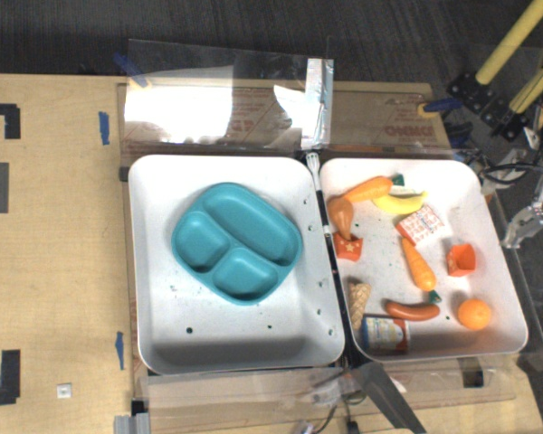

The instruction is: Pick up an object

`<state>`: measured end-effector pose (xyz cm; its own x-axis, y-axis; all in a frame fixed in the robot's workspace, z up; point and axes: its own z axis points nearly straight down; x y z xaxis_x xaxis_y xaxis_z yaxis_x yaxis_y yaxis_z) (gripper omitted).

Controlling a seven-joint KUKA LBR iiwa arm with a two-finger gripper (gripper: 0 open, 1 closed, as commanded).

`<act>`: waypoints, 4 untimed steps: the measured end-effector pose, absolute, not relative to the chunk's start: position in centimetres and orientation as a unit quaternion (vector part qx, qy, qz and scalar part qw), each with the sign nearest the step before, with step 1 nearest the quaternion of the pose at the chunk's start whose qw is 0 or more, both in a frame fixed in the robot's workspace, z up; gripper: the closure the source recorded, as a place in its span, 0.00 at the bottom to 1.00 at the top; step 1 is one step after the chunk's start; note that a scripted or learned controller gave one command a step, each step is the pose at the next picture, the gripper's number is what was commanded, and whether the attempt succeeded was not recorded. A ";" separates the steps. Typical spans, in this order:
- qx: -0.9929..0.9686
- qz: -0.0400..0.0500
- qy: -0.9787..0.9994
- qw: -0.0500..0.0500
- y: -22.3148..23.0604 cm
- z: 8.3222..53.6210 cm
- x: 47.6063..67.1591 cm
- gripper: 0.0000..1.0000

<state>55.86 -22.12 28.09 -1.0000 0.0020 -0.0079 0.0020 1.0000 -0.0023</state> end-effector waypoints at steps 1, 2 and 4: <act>-0.086 0.001 0.996 -0.001 -22.2 15.1 53.1 0.00; -0.068 -0.002 0.998 0.006 -19.7 8.9 52.4 0.00; -0.265 -0.003 0.964 0.008 -17.9 8.9 52.5 0.00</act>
